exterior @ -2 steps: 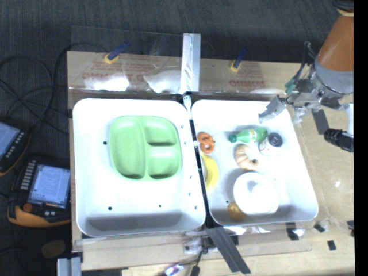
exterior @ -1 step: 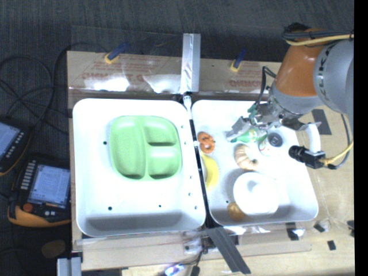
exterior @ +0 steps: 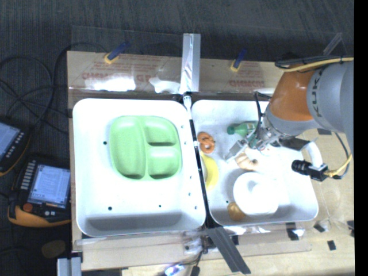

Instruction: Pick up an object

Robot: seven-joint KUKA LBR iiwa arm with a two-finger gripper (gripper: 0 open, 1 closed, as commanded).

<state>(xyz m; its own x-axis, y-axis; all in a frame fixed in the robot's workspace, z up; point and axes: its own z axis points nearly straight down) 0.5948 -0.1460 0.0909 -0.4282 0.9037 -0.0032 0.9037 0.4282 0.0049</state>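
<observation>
The right white bin [exterior: 296,195] holds several small things. An orange piece [exterior: 206,142] lies by its left wall, with a yellow banana-shaped piece [exterior: 210,172] just below it. A green item [exterior: 240,129] lies near the back. A tan ring-like piece [exterior: 247,162] sits in the middle, and a white upturned bowl [exterior: 255,192] with a brown lump [exterior: 235,211] beside it sits at the front. My gripper [exterior: 242,149] is low in this bin, between the green item and the tan piece and very close to the tan piece.
The left bin [exterior: 92,211] holds a green divided plate [exterior: 144,146]. A raised divider wall [exterior: 196,160] separates the bins. The arm's orange band [exterior: 290,99] overhangs the right bin's back right corner. A black cable plug [exterior: 307,168] hangs over the right side.
</observation>
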